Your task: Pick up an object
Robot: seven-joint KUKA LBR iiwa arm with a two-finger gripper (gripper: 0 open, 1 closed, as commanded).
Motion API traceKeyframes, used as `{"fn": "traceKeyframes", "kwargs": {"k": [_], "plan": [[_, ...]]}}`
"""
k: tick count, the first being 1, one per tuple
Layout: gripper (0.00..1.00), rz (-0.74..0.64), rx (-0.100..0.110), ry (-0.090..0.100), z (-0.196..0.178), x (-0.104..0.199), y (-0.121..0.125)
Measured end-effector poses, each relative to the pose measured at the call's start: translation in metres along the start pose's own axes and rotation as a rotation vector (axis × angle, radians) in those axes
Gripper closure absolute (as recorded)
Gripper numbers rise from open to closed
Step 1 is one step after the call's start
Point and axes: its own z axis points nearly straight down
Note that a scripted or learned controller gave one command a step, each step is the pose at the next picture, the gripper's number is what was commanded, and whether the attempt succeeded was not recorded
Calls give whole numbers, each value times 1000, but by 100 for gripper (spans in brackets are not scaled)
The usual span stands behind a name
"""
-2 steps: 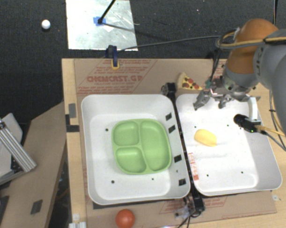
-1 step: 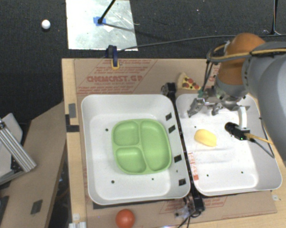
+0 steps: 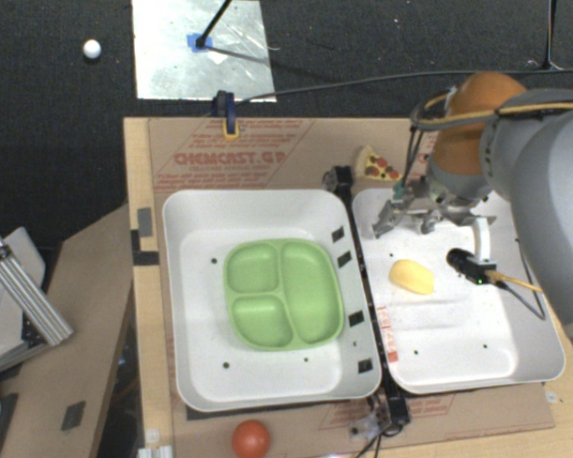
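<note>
- Spanning the table [image 3: 139,172], two bins sat side by side; the left bin [image 3: 188,236] carried a green divided plate [image 3: 282,294].
- The right bin [image 3: 460,349] held the yellow object [image 3: 412,276], lying alone toward its nine o'clock side, likely the easiest pick.
- The end effector [image 3: 405,221] hovered at the object's twelve o'clock, released and grasping nothing, probably placed for a descent.

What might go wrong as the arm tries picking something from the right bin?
The small rounded yellow object looks smooth, so it may roll or slip from a pinch. The end effector hangs near the back of the right white bin, apart from that object; closing there would likely grab nothing.
</note>
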Motion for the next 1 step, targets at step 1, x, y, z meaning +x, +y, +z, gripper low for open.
{"fn": "traceKeyframes", "kwargs": {"k": [1], "plan": [[100, -2, -4, 0, -12, 0, 1]]}}
